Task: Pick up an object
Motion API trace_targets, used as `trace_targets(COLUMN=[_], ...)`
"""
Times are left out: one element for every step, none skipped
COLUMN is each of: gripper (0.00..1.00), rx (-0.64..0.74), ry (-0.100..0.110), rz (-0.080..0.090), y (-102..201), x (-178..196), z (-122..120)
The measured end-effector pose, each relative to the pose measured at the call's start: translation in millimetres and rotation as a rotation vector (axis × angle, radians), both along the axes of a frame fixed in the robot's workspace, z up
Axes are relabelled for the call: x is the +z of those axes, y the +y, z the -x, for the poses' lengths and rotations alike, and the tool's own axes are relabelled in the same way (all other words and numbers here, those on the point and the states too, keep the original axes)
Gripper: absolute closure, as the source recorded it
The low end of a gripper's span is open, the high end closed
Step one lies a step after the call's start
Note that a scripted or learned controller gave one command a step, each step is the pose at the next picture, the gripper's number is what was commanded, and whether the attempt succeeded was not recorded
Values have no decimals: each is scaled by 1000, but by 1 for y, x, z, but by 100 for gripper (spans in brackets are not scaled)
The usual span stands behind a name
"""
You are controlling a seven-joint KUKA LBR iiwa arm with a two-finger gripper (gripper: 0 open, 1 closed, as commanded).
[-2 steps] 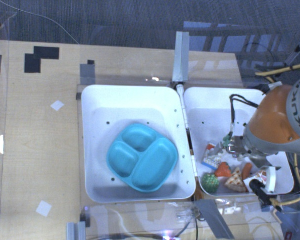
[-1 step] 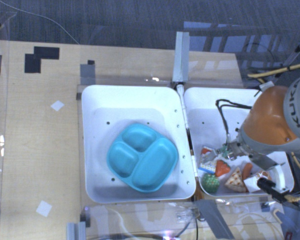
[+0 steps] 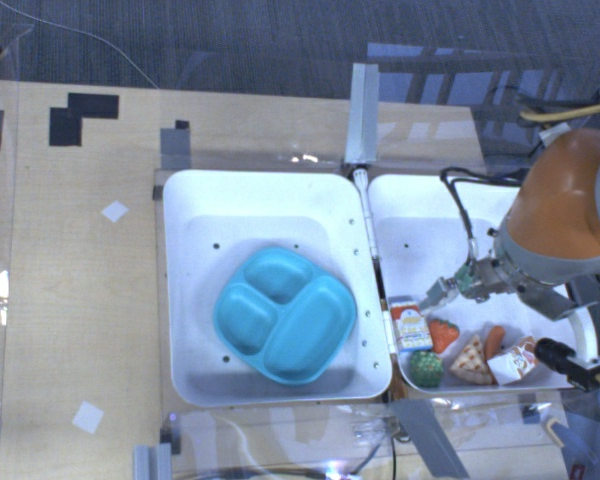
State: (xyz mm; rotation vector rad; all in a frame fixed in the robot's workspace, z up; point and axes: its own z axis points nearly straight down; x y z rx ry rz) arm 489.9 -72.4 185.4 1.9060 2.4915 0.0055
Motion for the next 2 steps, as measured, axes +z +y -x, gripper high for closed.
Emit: trace_targets(gripper=[0,0], rx=[30,-233], ry=[-16,-14], rz=[3,-7], y=[-34,-42], x=[-84,-91], z=[-3,-4])
